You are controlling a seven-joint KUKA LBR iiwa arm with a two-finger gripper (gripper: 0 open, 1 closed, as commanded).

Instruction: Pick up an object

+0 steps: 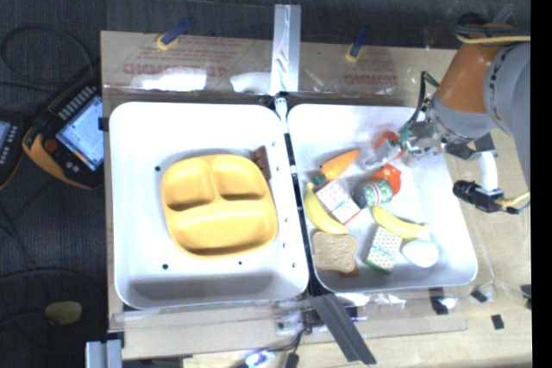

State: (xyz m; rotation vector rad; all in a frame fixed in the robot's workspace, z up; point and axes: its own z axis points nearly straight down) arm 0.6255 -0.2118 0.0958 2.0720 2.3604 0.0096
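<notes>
While the arm (483, 90) reaches in from the right, we see its gripper (412, 138) low over the far side of the right bin (457, 246), and we take the carrot (339, 162) as our landmark. The gripper sits right of the carrot and a little farther back, near a small red piece (385, 137); we cannot tell how the gripper is set, nor whether it is touching that piece.

Just in front of the carrot lies a small carton (337, 201), resting against a banana (321, 215) that curves along the bin's left wall. Right of the carrot and nearer to us stands a can (379, 187) with a red end and a green label. In front of the can lies a second banana (398, 225). Farther forward from the carrot we find a slice of bread (335, 252), a patterned box (383, 250) and a white egg (421, 253), in a row from left to right.

Left of the carrot, across the divider, the left bin (138, 271) holds a yellow divided tray (220, 202). A small brown thing (260, 158) peeks out at the tray's far right corner.
</notes>
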